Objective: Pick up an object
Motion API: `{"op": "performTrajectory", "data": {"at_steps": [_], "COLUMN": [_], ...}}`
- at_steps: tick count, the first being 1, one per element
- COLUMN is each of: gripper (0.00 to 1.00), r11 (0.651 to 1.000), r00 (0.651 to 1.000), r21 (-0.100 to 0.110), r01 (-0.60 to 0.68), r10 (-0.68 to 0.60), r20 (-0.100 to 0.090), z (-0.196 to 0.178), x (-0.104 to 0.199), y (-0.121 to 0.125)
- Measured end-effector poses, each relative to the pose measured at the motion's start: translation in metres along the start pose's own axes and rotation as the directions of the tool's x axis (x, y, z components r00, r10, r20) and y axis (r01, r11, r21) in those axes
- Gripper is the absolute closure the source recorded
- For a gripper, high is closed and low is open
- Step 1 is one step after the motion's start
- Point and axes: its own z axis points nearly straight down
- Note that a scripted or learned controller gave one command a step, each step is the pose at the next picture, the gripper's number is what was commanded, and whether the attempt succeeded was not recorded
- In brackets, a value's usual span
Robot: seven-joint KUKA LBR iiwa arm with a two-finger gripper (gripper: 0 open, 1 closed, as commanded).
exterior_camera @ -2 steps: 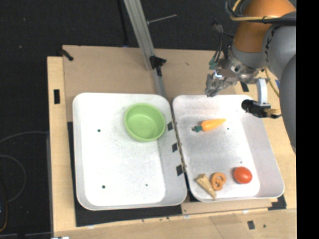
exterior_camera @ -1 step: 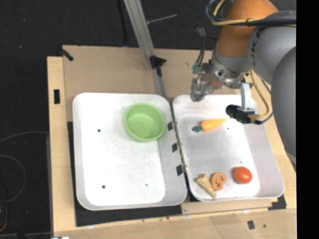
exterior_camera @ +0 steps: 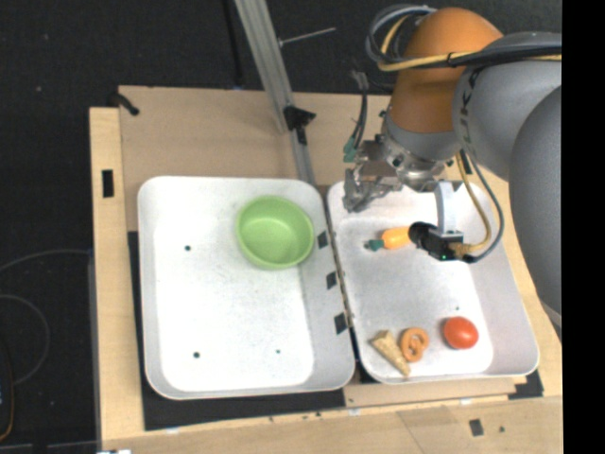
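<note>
Over the far left corner of the right bin (exterior_camera: 492,348), the gripper (exterior_camera: 364,189) is seen at the end of the grey arm (exterior_camera: 515,93), whose orange band (exterior_camera: 444,60) sits just above the wrist. Whether the metal fingers are released or clenched cannot be told from this slanted view, and nothing can be made out between them.

Several small things are spread across the right bin. An orange carrot-like piece with a green end (exterior_camera: 389,241) is found near the gripper, toward the bin's middle, with a black and white part of the wrist and a looping cable just beside it. Along the near edge of that bin a red tomato-like ball (exterior_camera: 460,333) is placed, and just left of it an orange ring-shaped piece (exterior_camera: 414,343) lies touching a pale tan wedge (exterior_camera: 388,351).

Left of the right bin, across the narrow seam, the left bin (exterior_camera: 189,329) is laid on the bench (exterior_camera: 208,135). A green bowl (exterior_camera: 275,232) is set upright in its far right part, close to the seam.
</note>
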Motion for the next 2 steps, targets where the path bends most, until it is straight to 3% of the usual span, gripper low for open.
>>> {"op": "performTrajectory", "data": {"at_steps": [2], "gripper": [1.0], "r11": [1.0], "r00": [1.0], "r21": [-0.001], "r01": [0.003], "r10": [-0.003], "r20": [-0.002], "z": [0.002], "x": [0.095], "y": [-0.057]}}
